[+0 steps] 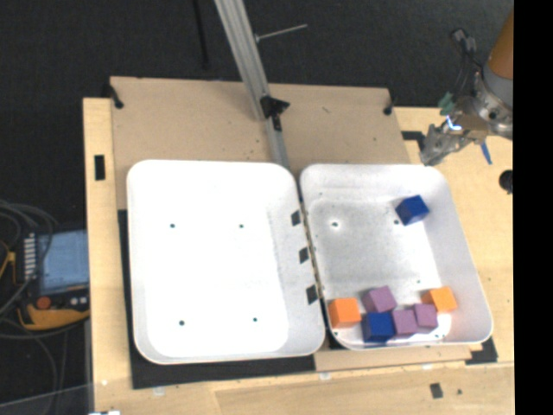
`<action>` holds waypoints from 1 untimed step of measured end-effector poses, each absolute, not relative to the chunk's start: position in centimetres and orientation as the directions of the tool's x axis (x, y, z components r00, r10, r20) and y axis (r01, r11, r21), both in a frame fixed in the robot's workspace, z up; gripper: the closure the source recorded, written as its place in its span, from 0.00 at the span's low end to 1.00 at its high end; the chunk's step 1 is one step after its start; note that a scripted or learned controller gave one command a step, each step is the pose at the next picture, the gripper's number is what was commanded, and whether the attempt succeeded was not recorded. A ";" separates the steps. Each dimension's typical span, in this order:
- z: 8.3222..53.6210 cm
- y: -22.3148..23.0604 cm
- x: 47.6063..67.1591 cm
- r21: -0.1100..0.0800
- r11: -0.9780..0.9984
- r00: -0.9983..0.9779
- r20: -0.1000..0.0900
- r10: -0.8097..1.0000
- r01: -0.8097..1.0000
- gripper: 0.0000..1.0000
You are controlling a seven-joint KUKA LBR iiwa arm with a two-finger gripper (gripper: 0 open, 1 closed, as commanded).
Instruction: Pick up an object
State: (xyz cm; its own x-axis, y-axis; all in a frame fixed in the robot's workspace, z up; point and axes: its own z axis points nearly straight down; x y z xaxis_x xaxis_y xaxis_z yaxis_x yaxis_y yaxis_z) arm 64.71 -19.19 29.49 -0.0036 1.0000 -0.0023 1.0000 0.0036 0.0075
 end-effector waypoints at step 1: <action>29.6 -14.5 63.7 0.001 0.005 -0.005 0.000 1.000 1.000 1.00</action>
